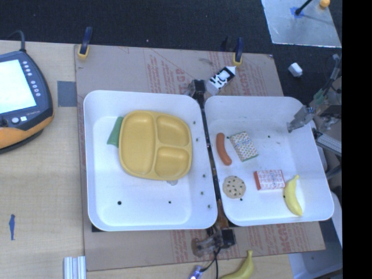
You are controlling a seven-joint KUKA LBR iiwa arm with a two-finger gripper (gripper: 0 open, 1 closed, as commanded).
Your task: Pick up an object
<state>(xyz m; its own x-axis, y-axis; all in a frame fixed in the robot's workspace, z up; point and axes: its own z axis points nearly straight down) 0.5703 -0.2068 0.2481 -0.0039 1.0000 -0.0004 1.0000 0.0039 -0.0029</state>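
The right bin (273, 211) holds a red-brown sausage (223, 149), a patterned packet (243, 146), a round cookie (234, 186), a pink wafer pack (269, 179) and a yellow banana (292, 196). My gripper (302, 120) hangs over the bin's upper right rim, apart from all of these. It is small and partly cut off at the view's right. The banana and the wafer pack lie well below it, and the packet lies to its left.
In the left bin (102, 208) a yellow compartment plate (156, 144) lies over a green item (114, 131). A teach pendant (20, 97) sits at the far left. A black-and-white object (221, 78) lies behind the bins, and a second banana (243, 267) lies in front.
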